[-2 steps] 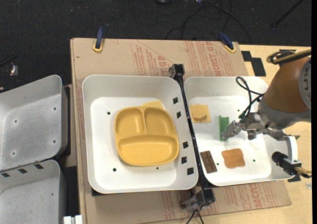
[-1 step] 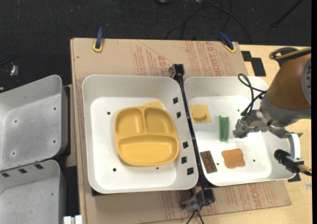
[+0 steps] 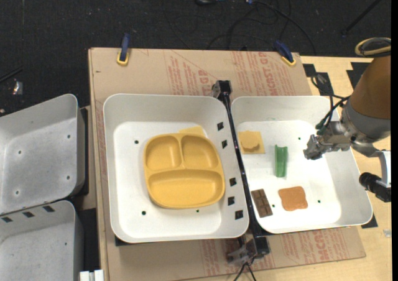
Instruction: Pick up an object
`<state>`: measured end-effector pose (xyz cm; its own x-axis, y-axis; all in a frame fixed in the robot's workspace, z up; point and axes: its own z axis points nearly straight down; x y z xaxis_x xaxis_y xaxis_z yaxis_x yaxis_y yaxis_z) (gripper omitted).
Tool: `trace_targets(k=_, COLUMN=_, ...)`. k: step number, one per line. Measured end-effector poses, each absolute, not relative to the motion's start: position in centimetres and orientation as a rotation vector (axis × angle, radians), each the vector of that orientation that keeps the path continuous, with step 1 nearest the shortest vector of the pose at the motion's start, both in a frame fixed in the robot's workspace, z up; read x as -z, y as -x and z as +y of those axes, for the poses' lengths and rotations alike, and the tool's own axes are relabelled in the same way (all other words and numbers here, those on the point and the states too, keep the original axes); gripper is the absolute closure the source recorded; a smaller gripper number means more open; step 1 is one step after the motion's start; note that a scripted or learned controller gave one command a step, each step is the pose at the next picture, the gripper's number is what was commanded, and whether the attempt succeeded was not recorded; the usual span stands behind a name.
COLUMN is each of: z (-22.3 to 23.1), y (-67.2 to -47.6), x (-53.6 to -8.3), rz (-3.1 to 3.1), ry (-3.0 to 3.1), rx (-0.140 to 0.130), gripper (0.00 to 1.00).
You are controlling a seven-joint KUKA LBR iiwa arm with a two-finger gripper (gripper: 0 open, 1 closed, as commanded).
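Though upside down, cardboard [image 3: 186, 65] print perhaps "SCOTT".

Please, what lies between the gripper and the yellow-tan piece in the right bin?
In the camera view, the upright green block lies between the gripper and the yellow-tan piece.

We can make out red printed lettering on the brown cardboard sheet [image 3: 161, 71] that lies under the two white bins, but we cannot read it as words. Along the sheet's far part one string runs at a slant near the middle, and another stands near the far right corner; both appear turned or reversed from our angle. More red print shows along the near edge of the cardboard, below the right bin [image 3: 311, 245], and it is likewise too small and skewed for us to read.
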<state>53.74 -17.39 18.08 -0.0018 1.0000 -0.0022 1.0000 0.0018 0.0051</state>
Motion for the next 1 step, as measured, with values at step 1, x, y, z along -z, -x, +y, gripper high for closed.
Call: trace_targets(k=1, z=-17.41, y=-53.87, x=-23.4, rz=2.22, ry=-2.215, rx=-0.004, gripper=1.0)
